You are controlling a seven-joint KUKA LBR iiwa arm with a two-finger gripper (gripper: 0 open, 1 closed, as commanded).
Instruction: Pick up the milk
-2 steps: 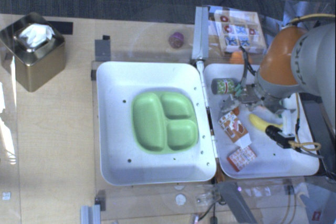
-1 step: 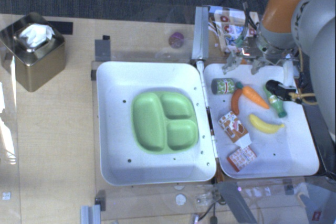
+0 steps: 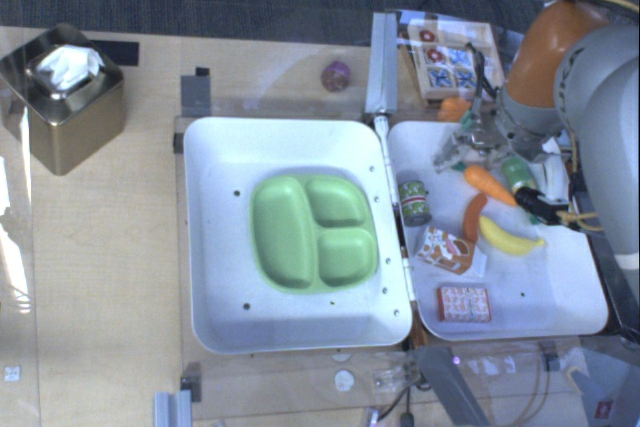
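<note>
We can read no text, brand, number or sign here. The small carton (image 3: 446, 249) in the right bin (image 3: 570, 300) carries printed red and white artwork, but its lettering is too small for us to make out. The flat red box (image 3: 464, 303) near that bin's front edge shows a pattern with no legible words. The can (image 3: 414, 202) by the bin's left wall has a label that blurs into dark and light bands. The booklet (image 3: 447, 60) behind the bins shows red and blue pictures, and we cannot decipher any print on it.
</note>
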